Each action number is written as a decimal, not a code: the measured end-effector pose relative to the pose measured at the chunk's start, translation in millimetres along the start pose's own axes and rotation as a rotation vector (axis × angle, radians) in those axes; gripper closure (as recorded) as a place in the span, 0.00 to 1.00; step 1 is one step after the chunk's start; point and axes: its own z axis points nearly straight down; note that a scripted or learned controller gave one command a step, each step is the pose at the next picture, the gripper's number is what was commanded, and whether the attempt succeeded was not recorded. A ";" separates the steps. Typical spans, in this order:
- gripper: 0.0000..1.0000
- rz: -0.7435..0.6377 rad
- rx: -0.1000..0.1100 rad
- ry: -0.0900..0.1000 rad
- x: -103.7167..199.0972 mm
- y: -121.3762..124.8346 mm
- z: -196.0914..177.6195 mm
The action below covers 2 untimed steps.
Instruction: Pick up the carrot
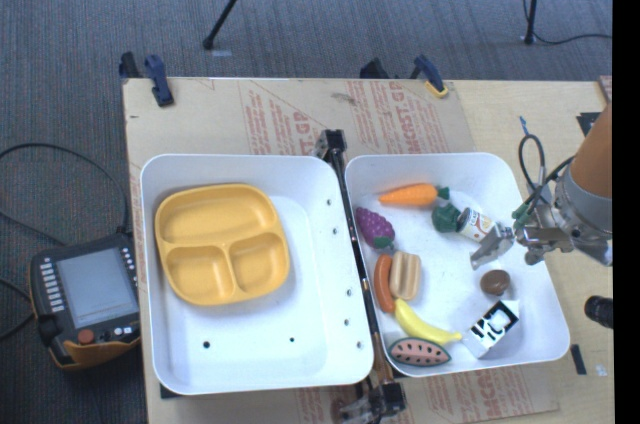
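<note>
The carrot, orange with a green top at its right end, lies on its side near the far edge of the right bin. My gripper hangs over the right side of that bin, to the right of the carrot and nearer the camera. Its fingers stand apart with nothing between them. A green-and-white bottle lies between the gripper and the carrot.
Purple grapes, a hot dog, an orange-red sausage, a banana, a watermelon slice, a milk carton and a brown round piece share the right bin. The left bin holds a yellow divided plate.
</note>
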 end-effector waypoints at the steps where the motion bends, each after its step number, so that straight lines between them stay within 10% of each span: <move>1: 0.00 -0.086 -0.003 -0.002 58.2 73.7 121.8; 2: 0.00 -0.076 -0.005 -0.007 61.5 131.4 129.5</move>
